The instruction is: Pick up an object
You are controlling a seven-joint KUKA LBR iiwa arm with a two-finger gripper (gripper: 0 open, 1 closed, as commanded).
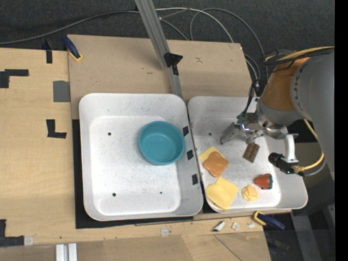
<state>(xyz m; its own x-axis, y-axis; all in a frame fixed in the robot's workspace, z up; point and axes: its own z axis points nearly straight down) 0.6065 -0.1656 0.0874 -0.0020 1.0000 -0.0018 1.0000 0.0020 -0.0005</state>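
The claw (237,138) hangs spread over the right bin (202,113), gripping nothing; a brown block (250,152) lies at its four o'clock; an orange slice (216,163) at seven.

no readable text, labels, brands or numbers anywhere

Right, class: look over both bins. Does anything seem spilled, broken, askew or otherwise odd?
Nothing stands out. The blue bowl sits upright in the left bin. The right bin holds scattered toy food pieces, including an orange slice overlapping a yellow slice, with the gripper above them.
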